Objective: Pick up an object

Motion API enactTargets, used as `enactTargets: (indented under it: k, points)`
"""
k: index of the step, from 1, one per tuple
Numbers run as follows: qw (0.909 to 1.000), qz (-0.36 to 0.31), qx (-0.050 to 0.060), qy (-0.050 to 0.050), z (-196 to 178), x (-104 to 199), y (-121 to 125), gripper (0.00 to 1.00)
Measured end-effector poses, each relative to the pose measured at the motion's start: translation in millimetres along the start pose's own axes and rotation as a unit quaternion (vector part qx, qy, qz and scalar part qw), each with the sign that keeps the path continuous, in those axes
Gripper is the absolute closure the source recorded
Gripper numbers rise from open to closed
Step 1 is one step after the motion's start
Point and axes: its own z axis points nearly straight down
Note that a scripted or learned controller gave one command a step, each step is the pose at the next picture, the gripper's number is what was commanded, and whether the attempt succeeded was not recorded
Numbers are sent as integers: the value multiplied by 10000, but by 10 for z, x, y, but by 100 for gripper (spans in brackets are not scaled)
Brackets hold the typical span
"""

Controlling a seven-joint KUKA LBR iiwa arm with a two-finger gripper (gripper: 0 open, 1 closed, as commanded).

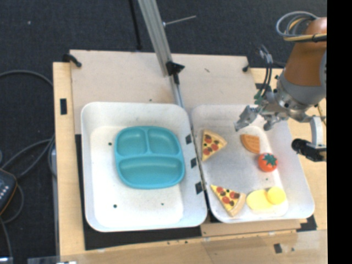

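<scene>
- Nearest the camera, at the front edge of the right-hand shallow white bin (pixel 308 205), lie a pizza-slice toy with red dots (pixel 229 198) and a yellow lemon-shaped toy (pixel 267 198), just beside each other.
- Above the far part of that bin hovers the grey two-finger pincer (pixel 257 118); its fingers stand spread apart with nothing between them.
- Just below it lies a small flat orange-brown toy, like a bread piece (pixel 251 143), the closest thing to take. It looks light, stiff and smooth, so it may slip; closing across its narrow sides seems best.
- Near that sits a round red tomato toy with a green top (pixel 268 162), likely to roll.
- Further left, a second pizza-slice toy (pixel 211 144) lies by the bin's wall.
- On the table, the left-hand white bin (pixel 96 120) holds a turquoise divided plastic plate (pixel 148 157).
</scene>
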Motion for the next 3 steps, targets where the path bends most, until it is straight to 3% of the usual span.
enactTargets:
  k: [1,3]
  points:
    - [10000,2,-1,0,0,0,0,0]
    - [10000,23,19,-2,1010,74,-85,0]
